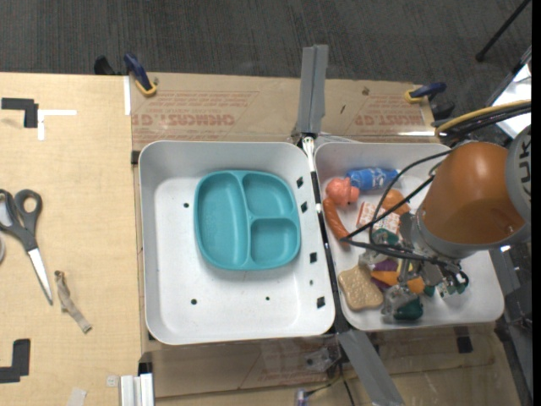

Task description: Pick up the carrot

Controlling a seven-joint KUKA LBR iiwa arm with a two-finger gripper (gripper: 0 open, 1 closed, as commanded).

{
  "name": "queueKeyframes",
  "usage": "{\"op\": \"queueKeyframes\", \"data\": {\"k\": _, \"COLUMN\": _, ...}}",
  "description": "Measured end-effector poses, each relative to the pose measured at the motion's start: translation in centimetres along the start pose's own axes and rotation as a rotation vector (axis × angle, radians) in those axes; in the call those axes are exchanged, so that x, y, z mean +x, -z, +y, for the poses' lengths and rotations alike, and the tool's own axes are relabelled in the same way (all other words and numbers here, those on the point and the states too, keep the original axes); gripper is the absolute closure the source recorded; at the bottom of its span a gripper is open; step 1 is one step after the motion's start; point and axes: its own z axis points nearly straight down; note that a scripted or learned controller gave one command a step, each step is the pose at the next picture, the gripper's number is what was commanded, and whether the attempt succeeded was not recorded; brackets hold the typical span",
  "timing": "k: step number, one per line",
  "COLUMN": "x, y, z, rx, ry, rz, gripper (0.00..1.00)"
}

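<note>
The carrot [391, 200] is an orange tapered piece in the right bin [473, 311], partly hidden under the orange band of my arm [469, 197]. My gripper [399, 265] hangs low over the clutter in the bin's front half, just in front of the carrot. Cables and small toys crowd around it. Small orange bits [385, 267] lie right beside the gripper, and I cannot tell what they belong to.
The right bin also holds a blue bottle [372, 177], a pink-orange toy [341, 190], a reddish sausage [336, 221], a cracker [359, 288] and a dark green piece [409, 310]. A teal divided plate [248, 219] lies in the left bin [169, 311]. Scissors [28, 231] rest on the bench at left.
</note>
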Motion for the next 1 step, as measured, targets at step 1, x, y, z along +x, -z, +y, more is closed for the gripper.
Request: {"op": "queueKeyframes", "data": {"k": 1, "x": 1.87, "y": 0.11, "z": -7.91, "rx": 0.004, "ry": -0.064, "rz": -0.003, "gripper": 0.0}}
